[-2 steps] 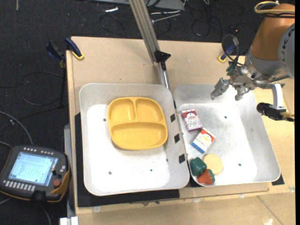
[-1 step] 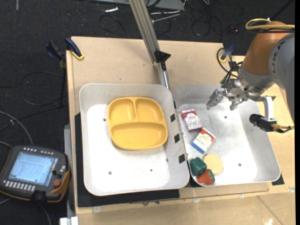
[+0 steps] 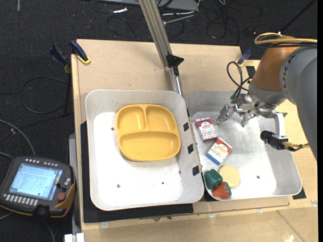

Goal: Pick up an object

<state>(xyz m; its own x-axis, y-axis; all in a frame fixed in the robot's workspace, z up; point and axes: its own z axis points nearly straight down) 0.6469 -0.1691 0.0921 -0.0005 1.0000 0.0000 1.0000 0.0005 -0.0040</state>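
Saw several small things on the floor of the right bin (image 3: 282,180), all lying loose and none between the fingers (image 3: 223,116)

Noted a red box (image 3: 206,129) nearest, with a white panel on its top face, lying flat just left of the fingertips and a little toward the bin's front; close to them, though contact could not be told

Noted a second box (image 3: 218,152), white and blue with an orange end, lying askew further toward the front, apart from the fingers and just beyond the red one

Found a pale tan disc (image 3: 229,174) well in front of the fingers, touching a green pepper-like piece (image 3: 212,177) on its left and a red piece (image 3: 222,189) at its front, all three crowded into the bin's front-left corner

Saw the arm (image 3: 298,74) come in from the right, grey, with the orange band (image 3: 270,67) above the wrist, bent down over the back half of the right bin

Found the gripper (image 3: 233,118) low over the white floor, pointed down and leftward, its two fingers spread apart with nothing between them

Saw a yellow divided plate (image 3: 148,132) far to the left of the fingers, resting in the left bin (image 3: 101,185)
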